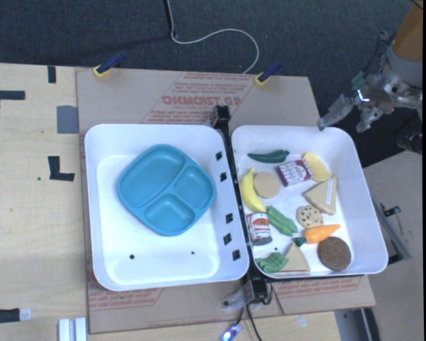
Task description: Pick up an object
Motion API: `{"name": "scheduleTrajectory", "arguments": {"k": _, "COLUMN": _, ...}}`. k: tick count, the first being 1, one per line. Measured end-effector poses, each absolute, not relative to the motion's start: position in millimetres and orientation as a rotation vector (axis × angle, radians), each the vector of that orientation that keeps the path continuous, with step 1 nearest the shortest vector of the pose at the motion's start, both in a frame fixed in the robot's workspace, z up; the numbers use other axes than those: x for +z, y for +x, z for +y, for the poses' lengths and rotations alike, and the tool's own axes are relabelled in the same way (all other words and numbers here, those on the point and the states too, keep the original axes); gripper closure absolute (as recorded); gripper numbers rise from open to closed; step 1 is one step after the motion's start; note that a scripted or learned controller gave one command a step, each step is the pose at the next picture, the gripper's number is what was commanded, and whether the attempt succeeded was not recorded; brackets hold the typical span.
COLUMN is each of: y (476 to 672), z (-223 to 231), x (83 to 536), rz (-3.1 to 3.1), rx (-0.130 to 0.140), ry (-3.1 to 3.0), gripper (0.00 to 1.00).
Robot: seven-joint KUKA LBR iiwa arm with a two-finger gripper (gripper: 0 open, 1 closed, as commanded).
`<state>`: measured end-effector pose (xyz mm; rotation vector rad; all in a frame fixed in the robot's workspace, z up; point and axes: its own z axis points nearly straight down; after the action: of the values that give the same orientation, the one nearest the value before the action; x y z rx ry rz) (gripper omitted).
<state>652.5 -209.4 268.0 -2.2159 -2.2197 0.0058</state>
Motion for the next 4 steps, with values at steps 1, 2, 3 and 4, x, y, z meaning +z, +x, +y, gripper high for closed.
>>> {"name": "scheduleTrajectory", "arguments": {"k": 1, "y": 620.1, "z": -169, "x": 296, "rz": -2.223, "rx": 0.003, "ry": -2.212, "gripper": 0.00}}
{"name": "scheduleTrajectory", "arguments": {"k": 2, "y": 559.7, "z": -120, "x": 342, "rz": -2.225, "rx": 0.002, "ry": -2.212, "gripper": 0.00}}
{"name": "scheduleTrajectory", "arguments": {"k": 3, "y": 524.5, "z": -72, "x": 380, "rz": -2.227, "rx": 0.002, "ry": -2.212, "gripper": 0.00}}
{"name": "scheduleTrajectory", "arguments": {"k": 4, "y": 503.1, "z": -28, "x": 440, "rz": -2.230, "rx": -0.001, "ry": -2.214, "gripper": 0.00}}
